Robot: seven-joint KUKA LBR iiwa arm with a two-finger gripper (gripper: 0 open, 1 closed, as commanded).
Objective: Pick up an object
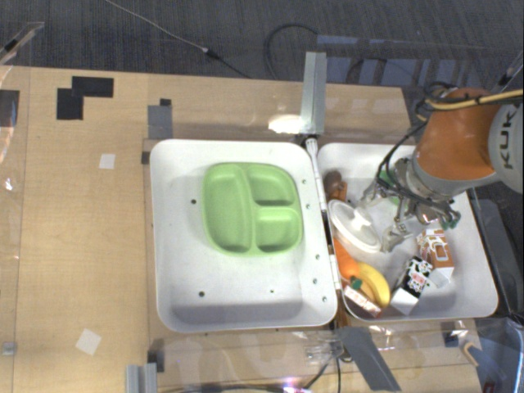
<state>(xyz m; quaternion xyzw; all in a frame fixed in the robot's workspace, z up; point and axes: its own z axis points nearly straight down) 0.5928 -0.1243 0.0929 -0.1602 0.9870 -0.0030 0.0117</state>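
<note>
At the frame's right, in the right bin (479,297), the claw (399,216), its spread impossible to tell, hangs beside the white bowl (354,229), likely light, stiff and slippery, best pinched across its rim.

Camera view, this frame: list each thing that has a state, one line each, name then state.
green divided plate: right way up, alone in the left bin.
white bowl: tipped on its side in the right bin.
banana: lying flat by the front wall.
black-and-white carton: lying tilted.
pincer: low over the right bin, beside the bowl, nothing seen between its fingers.
</note>
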